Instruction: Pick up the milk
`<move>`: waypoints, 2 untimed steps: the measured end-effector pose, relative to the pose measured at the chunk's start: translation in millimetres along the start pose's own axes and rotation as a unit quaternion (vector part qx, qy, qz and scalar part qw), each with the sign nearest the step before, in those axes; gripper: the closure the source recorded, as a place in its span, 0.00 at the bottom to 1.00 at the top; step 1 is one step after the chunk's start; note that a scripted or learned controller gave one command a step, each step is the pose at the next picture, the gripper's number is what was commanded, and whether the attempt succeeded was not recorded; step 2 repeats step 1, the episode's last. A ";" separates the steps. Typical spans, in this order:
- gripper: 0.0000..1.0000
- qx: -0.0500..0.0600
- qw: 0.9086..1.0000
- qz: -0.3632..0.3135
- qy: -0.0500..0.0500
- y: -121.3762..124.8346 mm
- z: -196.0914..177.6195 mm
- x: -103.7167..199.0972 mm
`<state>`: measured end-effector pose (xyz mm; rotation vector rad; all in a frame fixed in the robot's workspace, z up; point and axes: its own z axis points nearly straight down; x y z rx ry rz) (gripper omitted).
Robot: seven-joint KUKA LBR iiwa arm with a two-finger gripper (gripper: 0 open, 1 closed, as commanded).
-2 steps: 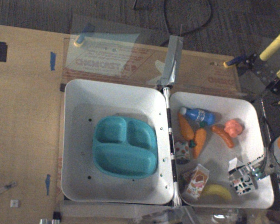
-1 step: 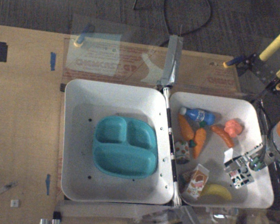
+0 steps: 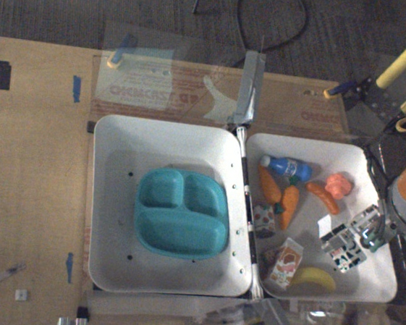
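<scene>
Well left of gripper (image 3: pixel 345 246): milk (image 3: pixel 287 263).

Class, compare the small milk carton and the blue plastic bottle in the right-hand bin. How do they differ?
The small milk carton is boxy and white with red print; the blue plastic bottle is rounded with a white cap. The carton lies near the bin's front edge, the bottle near its back edge. Both lie in the right-hand white bin.

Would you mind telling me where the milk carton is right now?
The milk carton lies near the front edge of the right bin, just left of the banana and below the two carrots.
</scene>
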<state>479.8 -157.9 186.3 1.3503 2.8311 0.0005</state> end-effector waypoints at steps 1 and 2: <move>1.00 0.001 1.000 0.015 0.002 15.0 -3.8 18.2; 1.00 0.001 1.000 0.015 0.002 15.0 -3.8 18.2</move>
